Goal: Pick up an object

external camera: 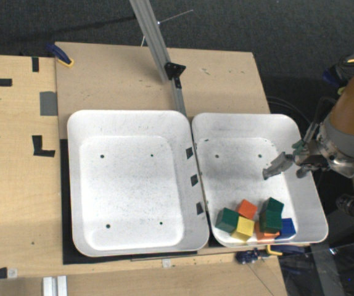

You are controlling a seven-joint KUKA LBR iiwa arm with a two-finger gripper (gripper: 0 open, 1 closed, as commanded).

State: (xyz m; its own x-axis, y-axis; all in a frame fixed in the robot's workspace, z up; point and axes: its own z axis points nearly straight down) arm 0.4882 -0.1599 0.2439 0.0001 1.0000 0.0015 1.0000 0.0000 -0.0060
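Currently positioned over the right white bin (pixel 288 128), near its right wall: gripper (pixel 286 167), reaching in from the right edge of the view. Grey finger (pixel 275 166) angled down-left toward the bin floor, a second dark finger just right of it at the bin's rim. Fingers spread apart, nothing between them; no contact visible with any block. Orange band of the arm (pixel 349 113) visible at the right edge, above the grey wrist.

Blocks clustered at the near end of the right bin, well apart from the gripper. From left: dark green block (pixel 227 219), yellow block (pixel 245 227) touching it, orange block (pixel 247 209) just behind the yellow one. Further right: second dark green block (pixel 272 214) standing taller, blue block (pixel 287 228) beside it against the near-right corner, a sliver of orange-red block (pixel 264 233) low between yellow and blue. Exact stacking of the right-hand group unclear.

Left white bin (pixel 78 165) beside the right one, rims touching along the centre. Both bins on a wooden bench (pixel 226 85). Slanted grey metal rail (pixel 149 23) crossing from the top of the view down to the junction between the bins.
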